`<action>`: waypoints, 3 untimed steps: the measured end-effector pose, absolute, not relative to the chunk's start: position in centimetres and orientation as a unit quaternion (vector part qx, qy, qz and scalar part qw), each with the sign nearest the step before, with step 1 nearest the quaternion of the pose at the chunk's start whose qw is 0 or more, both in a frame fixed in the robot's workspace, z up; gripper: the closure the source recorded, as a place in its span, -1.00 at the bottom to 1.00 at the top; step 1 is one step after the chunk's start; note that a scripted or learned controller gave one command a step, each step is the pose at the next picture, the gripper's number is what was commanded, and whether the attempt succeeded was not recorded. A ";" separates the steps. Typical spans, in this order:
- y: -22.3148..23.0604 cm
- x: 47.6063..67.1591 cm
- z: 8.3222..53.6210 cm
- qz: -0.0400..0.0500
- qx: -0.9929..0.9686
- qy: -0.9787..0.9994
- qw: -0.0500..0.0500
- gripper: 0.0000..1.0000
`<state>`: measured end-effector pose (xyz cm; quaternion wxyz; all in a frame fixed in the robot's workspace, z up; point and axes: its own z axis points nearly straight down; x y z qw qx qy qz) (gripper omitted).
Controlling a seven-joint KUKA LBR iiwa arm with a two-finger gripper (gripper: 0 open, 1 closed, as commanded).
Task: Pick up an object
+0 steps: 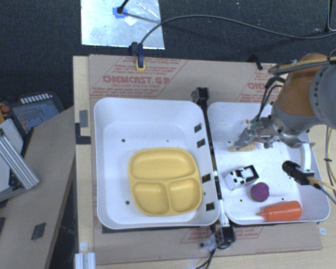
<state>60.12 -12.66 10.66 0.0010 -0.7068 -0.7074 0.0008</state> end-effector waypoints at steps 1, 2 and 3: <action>-12.7 60.3 12.0 -0.001 -0.707 -0.708 -0.002 1.00; -12.9 60.4 16.4 -0.002 -0.706 -0.708 -0.003 1.00; -12.4 60.5 20.9 -0.002 -0.706 -0.709 -0.003 1.00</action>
